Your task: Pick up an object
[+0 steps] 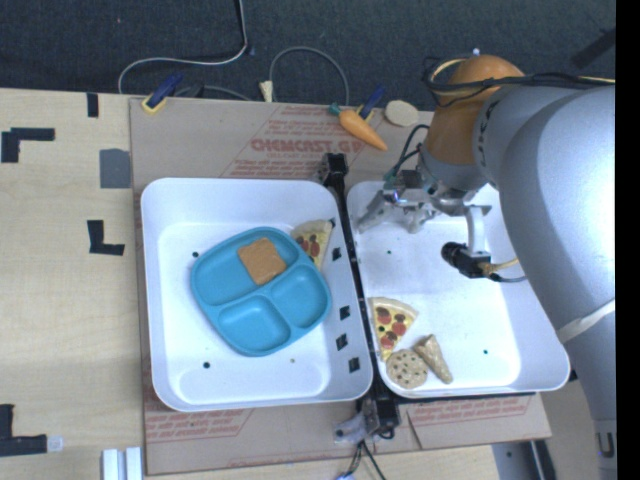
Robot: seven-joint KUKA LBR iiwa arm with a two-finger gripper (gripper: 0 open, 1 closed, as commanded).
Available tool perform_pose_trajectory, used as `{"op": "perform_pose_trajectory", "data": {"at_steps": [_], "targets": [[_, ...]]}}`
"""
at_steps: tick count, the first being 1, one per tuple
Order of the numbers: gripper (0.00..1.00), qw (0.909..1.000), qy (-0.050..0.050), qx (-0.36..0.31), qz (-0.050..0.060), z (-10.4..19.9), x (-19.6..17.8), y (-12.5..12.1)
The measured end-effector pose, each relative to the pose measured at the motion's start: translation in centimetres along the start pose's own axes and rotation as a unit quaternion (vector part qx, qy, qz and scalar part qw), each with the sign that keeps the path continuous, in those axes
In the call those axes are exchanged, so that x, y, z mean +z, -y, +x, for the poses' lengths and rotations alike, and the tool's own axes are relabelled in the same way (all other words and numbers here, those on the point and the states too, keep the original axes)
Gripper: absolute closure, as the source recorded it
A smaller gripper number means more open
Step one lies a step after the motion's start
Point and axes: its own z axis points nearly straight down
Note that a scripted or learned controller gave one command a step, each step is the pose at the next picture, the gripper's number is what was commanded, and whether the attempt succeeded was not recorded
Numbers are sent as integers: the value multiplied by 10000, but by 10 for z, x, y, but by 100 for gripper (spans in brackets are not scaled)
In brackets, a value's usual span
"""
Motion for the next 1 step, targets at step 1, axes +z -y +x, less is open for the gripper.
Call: {"op": "perform_pose_trajectory", "data": {"at_steps": [1], "targets": [[0, 10000, -8, 3, -21, 2, -1, 14]]}}
